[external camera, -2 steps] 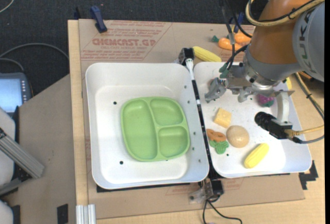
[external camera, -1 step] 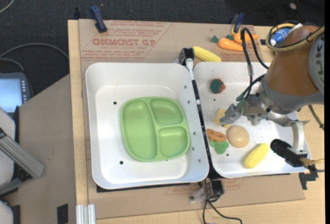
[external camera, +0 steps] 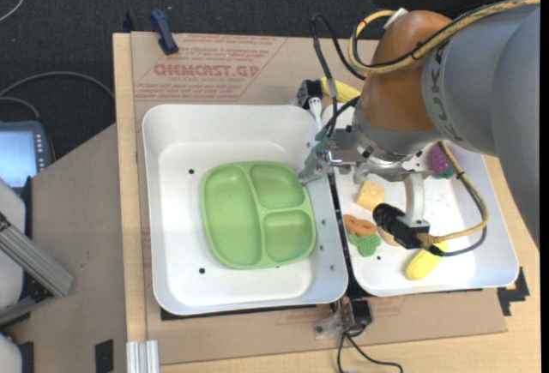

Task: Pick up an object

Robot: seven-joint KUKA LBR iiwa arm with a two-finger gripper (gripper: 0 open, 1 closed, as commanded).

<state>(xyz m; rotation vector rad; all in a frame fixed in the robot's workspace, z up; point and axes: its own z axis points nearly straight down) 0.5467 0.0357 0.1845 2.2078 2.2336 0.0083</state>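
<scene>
- We judge the task barely begun: no object shows lifted or between the fingers, so the pick itself is left to do.
- The candidate objects lie loose in the right bin (external camera: 480, 273), all just beneath or beside the end effector (external camera: 356, 164): a pale yellow wedge (external camera: 371, 194) right under it, an orange piece (external camera: 361, 227) and a small green piece (external camera: 367, 245) a little further toward the camera, a yellow piece (external camera: 420, 264) beyond those toward the bin's front rim, and a purple piece (external camera: 440, 160) on the far side of the wrist, partly hidden by cables.
- A yellow thing (external camera: 342, 90) peeks out behind the arm near the bin's back edge; we cannot tell what it is.
- We count five clear small objects in the right bin, one of each colour, plus that sixth doubtful one; others may be hidden under the arm.
- The end effector hangs over the seam between the two bins, its metal parts reaching toward the left one; we cannot tell whether it is released or clenched, since the wrist covers it.
- To its left, the left bin (external camera: 171, 140) holds one green divided tray (external camera: 257, 213) with three compartments, lying flat and apart from the end effector.
- We count two white bins, side by side on the bench (external camera: 206, 63).
</scene>
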